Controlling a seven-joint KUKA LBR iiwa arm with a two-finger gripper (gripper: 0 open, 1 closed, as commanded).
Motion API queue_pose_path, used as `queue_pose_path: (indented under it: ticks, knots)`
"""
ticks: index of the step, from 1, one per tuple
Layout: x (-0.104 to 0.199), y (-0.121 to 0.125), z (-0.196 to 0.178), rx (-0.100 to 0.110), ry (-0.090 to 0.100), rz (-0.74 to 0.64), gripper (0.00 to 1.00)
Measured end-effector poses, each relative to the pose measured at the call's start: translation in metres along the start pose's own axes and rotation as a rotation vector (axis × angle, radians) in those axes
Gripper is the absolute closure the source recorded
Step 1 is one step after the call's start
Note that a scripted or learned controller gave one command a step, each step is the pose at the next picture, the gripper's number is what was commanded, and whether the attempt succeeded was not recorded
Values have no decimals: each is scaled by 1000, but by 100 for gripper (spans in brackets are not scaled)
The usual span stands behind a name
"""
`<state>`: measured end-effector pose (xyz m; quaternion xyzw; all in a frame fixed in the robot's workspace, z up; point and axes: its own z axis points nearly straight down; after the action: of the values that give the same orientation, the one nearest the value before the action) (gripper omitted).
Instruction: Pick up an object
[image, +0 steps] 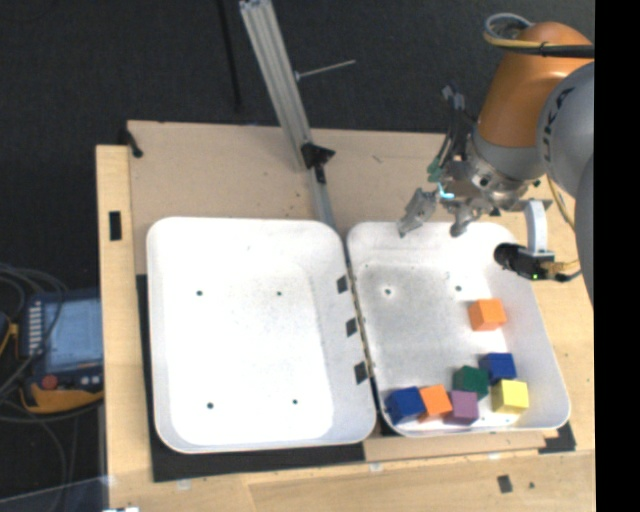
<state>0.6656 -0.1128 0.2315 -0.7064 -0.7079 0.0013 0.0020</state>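
Blocks (460, 397) crowd right bin's (420, 300) front edge; end effector (436, 216) spread apart, holding nothing.

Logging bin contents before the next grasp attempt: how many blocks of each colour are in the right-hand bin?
Orange blocks: 2
Blue blocks: 2
Green block: 1
Purple block: 1
Yellow block: 1
Total: 7

arm: enters upper right of frame, orange band above grey wrist | gripper (435, 220): right of centre, upper part of frame, pointing down | fingers: spread apart, nothing between them
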Motion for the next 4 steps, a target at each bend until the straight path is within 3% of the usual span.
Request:
queue_pose_path:
  ticks: [1,4]
  knots:
    - [-1,1,-4,-5,-3,-2,0]
    - [-5,8,136,-3,-4,0,0]
